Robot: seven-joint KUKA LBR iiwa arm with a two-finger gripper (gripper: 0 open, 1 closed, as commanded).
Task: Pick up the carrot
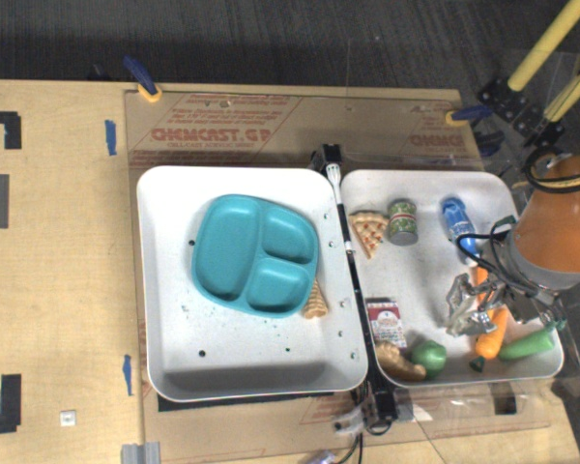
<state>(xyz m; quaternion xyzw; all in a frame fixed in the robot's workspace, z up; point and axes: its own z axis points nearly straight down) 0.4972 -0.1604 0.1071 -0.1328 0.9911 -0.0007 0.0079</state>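
Observation:
The carrot (493, 334) is a short orange piece near the front right corner of the right bin (425, 187). Its lower end sticks out from under the gripper (476, 309). The gripper is low in the bin, directly over the carrot's upper part and touching or nearly touching it. The arm's orange band (561, 230) hangs above at the right edge. The metal parts of the gripper hide the carrot's top.
A long green vegetable (528, 345) lies against the carrot's right side. A green round fruit (428, 356), a bread piece (396, 360), a red-and-white packet (385, 321), a can (401, 221), a blue bottle (454, 217) and a waffle slice (369, 232) share the bin. The left bin (174, 288) holds a teal divided plate (254, 254).

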